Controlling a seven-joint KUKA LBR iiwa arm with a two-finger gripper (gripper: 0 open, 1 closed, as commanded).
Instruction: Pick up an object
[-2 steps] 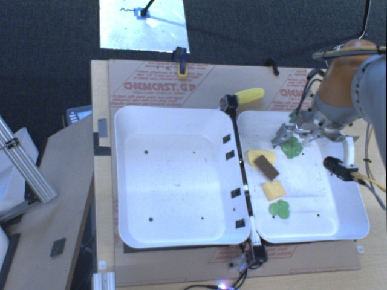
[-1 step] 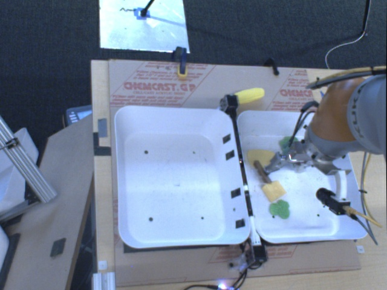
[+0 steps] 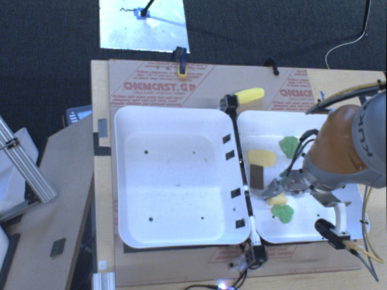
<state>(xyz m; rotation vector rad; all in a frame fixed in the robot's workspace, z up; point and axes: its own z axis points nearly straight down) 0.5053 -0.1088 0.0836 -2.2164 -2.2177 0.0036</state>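
Red "CHEMCAST GP" print on board (image 3: 160, 84) (twice); jaws (image 3: 277, 191) state unclear, in right bin (image 3: 266, 121).

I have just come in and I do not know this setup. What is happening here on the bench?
A grey robot arm with an orange band reaches from the right into the right bin. Its claw is low over a small yellow piece, next to a dark brown block. A yellow sponge-like block and two green pieces also lie there. I cannot tell whether anything is grasped yet.
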